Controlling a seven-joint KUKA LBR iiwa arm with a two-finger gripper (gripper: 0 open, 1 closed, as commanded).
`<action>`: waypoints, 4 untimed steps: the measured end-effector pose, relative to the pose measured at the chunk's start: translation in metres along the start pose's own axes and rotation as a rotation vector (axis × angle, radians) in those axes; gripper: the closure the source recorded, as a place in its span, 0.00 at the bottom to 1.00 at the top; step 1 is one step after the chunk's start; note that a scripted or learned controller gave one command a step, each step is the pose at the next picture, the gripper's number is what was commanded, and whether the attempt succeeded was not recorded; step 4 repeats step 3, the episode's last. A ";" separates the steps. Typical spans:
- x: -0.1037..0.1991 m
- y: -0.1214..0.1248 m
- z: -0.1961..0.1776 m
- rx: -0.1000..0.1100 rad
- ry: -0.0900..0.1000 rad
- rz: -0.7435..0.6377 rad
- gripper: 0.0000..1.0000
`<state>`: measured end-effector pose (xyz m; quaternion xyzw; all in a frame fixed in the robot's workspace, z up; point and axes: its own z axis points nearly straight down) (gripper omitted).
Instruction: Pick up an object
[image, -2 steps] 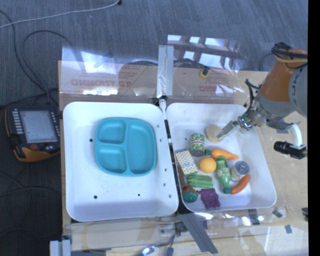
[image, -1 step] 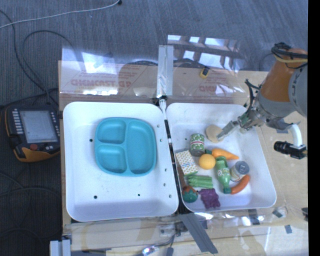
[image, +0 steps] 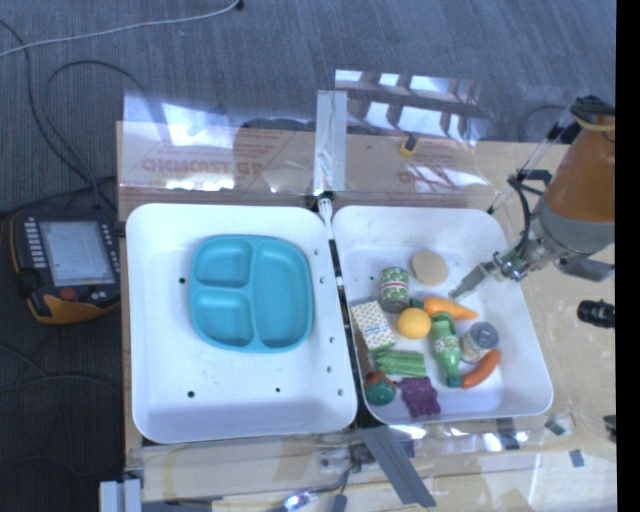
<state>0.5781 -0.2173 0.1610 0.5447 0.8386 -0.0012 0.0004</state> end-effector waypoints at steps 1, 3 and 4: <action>0.020 0.000 0.071 -0.009 -0.008 -0.040 0.00; 0.019 0.035 -0.036 -0.001 0.000 0.039 1.00; 0.019 0.035 -0.036 -0.001 0.000 0.039 1.00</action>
